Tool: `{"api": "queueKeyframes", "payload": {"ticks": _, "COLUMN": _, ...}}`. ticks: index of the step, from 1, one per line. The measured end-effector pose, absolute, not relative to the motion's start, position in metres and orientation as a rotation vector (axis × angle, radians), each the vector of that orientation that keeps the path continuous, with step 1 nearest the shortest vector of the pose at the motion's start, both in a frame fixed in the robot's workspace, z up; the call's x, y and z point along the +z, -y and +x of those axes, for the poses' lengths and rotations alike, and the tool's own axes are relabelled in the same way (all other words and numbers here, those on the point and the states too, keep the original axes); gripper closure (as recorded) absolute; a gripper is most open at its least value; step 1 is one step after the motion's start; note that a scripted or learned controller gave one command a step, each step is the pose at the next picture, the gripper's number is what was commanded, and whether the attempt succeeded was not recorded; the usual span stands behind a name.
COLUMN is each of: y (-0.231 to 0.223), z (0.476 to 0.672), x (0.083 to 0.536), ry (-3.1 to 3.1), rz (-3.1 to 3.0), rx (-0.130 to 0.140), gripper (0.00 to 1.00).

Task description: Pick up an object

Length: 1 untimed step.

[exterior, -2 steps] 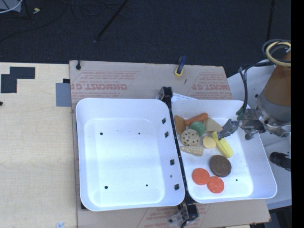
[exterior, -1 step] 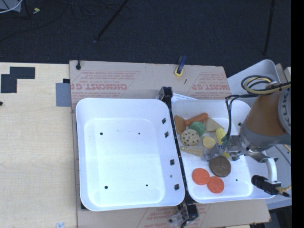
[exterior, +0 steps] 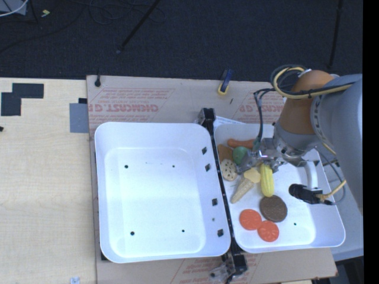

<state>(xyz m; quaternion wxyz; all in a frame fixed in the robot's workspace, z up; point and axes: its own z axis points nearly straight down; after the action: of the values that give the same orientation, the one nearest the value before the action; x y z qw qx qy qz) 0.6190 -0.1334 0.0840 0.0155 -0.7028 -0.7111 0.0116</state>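
My end effector (exterior: 259,158) sits low in the right bin (exterior: 331,232), over the cluster of toy food near that bin's upper left. I cannot tell how it is set, because the wrist and cabling hide its tip from above, so I will not count anything as held.

Directly under it, at about six o'clock, lies a yellow corn cob (exterior: 267,180), with a pale yellow piece (exterior: 252,175) touching its left side. At nine o'clock is a green ball (exterior: 240,154), and an orange carrot (exterior: 239,142) lies at about eleven. A round cracker (exterior: 228,170) and a cream cone (exterior: 241,190) rest toward eight o'clock, close to the divider. Further down, at five to six o'clock and well apart from the tool, are a brown cookie (exterior: 273,208) and two red discs (exterior: 250,219).

To do this well, I would commit to one thing, and the corn cob looks the best bet: long, narrow, close. I would close across its short width, centred along its length, since neighbours touching it may get dragged or wedge. Then I would lift straight up and slowly, and check for the cob clear of the bin floor.

The left bin (exterior: 118,158) has nothing I need. The desk (exterior: 41,188) lies beyond at nine o'clock.
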Motion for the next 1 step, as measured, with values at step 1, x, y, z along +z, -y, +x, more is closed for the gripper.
{"api": "queueKeyframes", "payload": {"ticks": 1, "y": 0.12, "z": 0.5682, "x": 0.0868, "ry": 2.212, "rz": -2.22, "rx": 0.006, "gripper": 0.0}}
